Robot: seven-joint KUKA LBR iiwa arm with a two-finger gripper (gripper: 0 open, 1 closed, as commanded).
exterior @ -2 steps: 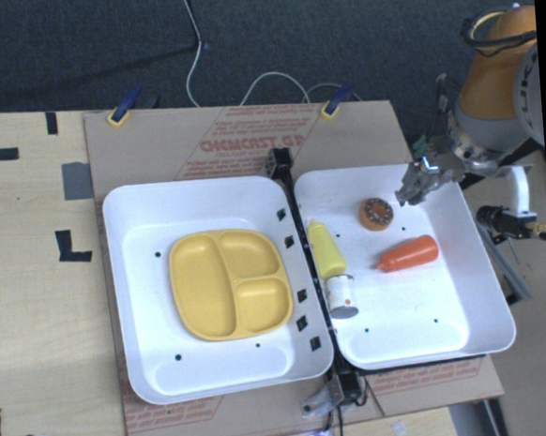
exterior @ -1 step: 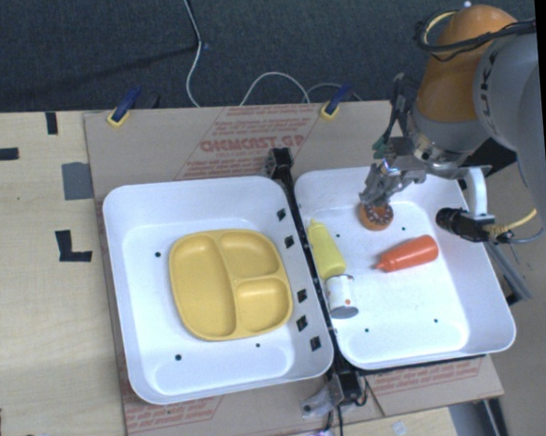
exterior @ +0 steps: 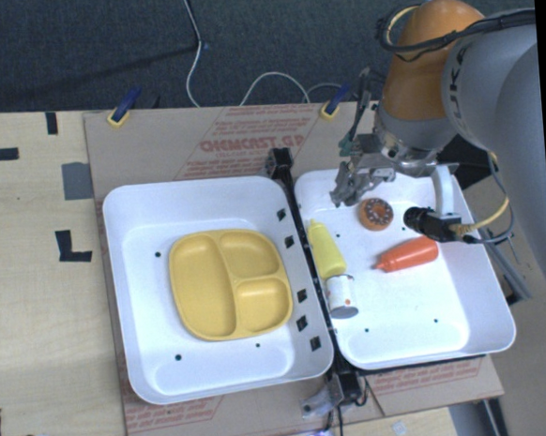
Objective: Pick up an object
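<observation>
In the right bin [exterior: 470, 324] lie a small brown round cookie-like disc [exterior: 376, 214], an orange carrot [exterior: 408, 255], a yellow banana-shaped piece [exterior: 326, 249] and a small white can [exterior: 341, 293] along the left wall. My gripper [exterior: 349, 186] hangs over the bin's far left part, just left of and above the brown disc. Nothing shows between its fingers. In the left bin [exterior: 136, 270] rests a yellow divided plate [exterior: 229, 283].
A black divider with clips [exterior: 300, 257] runs between the two bins. The bins stand on a cardboard sheet [exterior: 239, 140] on the wooden bench. A black cable fitting [exterior: 428, 221] of the arm hangs beside the carrot. White and black cables trail at the back.
</observation>
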